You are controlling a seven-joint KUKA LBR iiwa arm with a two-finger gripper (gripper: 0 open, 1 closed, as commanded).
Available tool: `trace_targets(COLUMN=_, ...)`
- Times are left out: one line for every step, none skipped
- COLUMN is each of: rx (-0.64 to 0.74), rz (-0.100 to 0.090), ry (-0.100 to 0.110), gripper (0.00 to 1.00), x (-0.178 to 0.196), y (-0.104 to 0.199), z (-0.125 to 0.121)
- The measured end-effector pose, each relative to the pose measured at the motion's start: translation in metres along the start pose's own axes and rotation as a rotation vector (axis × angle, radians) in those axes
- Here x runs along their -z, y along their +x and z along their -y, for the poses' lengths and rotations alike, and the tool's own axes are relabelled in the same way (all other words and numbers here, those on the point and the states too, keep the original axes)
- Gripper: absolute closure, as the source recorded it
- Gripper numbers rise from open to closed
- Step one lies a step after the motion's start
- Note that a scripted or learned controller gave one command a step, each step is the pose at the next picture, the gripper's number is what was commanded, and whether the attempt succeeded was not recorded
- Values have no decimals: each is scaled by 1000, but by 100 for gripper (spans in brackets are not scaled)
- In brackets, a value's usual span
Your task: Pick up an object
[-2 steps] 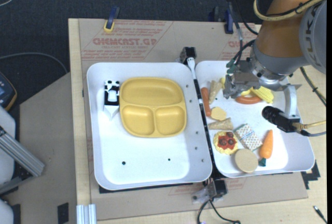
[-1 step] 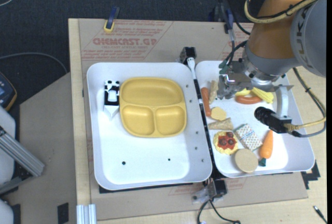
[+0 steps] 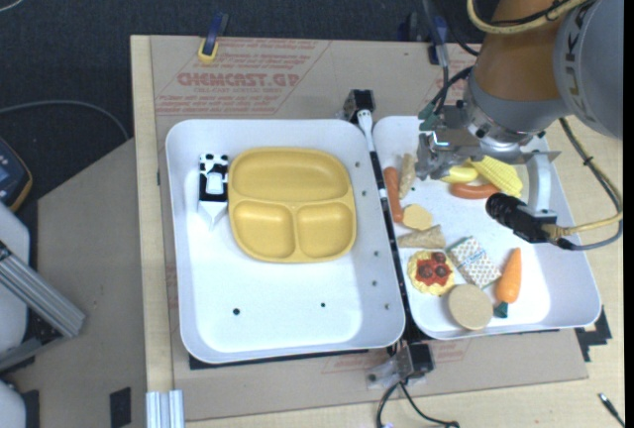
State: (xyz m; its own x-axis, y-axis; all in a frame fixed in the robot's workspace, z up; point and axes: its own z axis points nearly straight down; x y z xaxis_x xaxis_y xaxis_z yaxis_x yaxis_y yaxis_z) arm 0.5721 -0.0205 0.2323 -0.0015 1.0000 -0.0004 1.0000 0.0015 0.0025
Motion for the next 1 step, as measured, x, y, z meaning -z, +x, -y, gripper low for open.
trace_targets(rx=0, rz=-1, ry=2, gripper=100, x=3, y=6, z=3)
